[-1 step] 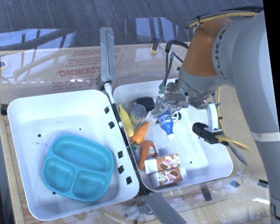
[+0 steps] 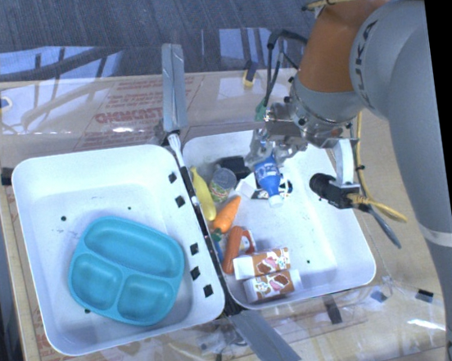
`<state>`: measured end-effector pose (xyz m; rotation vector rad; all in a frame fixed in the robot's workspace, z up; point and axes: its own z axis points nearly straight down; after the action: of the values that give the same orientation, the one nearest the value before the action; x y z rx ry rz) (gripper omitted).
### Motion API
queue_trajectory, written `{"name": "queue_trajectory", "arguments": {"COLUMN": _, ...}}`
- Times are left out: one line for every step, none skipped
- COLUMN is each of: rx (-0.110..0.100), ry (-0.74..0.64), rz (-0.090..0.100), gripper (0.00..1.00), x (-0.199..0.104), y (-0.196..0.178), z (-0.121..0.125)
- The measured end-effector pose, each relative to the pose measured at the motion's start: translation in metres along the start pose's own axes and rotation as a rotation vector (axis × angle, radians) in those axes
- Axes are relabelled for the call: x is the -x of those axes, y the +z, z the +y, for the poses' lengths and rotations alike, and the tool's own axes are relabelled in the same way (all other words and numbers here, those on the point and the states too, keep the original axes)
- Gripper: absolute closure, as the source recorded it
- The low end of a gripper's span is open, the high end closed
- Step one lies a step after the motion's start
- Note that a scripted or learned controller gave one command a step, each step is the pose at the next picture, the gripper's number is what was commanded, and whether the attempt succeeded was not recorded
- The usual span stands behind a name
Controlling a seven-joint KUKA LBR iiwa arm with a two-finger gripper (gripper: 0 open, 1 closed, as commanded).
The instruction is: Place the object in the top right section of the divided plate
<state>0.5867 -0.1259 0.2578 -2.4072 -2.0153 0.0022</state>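
Arm (image 2: 375, 57) reaches into right bin (image 2: 336, 264), gripper (image 2: 267, 168) low over a small blue bottle (image 2: 270, 180); finger state unreadable, can't tell if it's gripped. Divided plate (image 2: 126, 267) sits in left bin (image 2: 47, 199), well apart. Confirm the hold, lift clear of the centre divider (image 2: 179, 153), avoiding banana (image 2: 203, 195), carrot (image 2: 227, 214) and cartons (image 2: 265, 274).

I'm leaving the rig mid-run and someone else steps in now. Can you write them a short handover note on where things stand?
Tool: low in the right bin, at a small blue-and-white item; grip unclear from this view.
Plate: blue, divided, in the left bin, nothing on it.
Right bin also has a banana, carrot, can and cartons along its left side.
Done: arm is at the pick.
Left: confirm the grasp, lift, cross to the plate, set the item in its top right section.
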Motion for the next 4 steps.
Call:
{"name": "queue_trajectory", "arguments": {"rx": -0.001, "ry": -0.208, "rz": 0.0, "gripper": 1.0, "x": -0.047, "y": -0.007, "z": -0.102}}
{"name": "queue_trajectory", "arguments": {"rx": -0.001, "ry": -0.202, "rz": -0.001, "gripper": 1.0, "x": -0.111, "y": 0.003, "z": -0.129}}
{"name": "queue_trajectory", "arguments": {"rx": -0.003, "ry": -0.247, "rz": -0.002, "gripper": 1.0, "x": -0.166, "y": 0.035, "z": -0.142}}
{"name": "queue_trajectory", "arguments": {"rx": -0.002, "ry": -0.26, "rz": -0.002, "gripper": 1.0, "x": -0.198, "y": 0.049, "z": -0.112}}
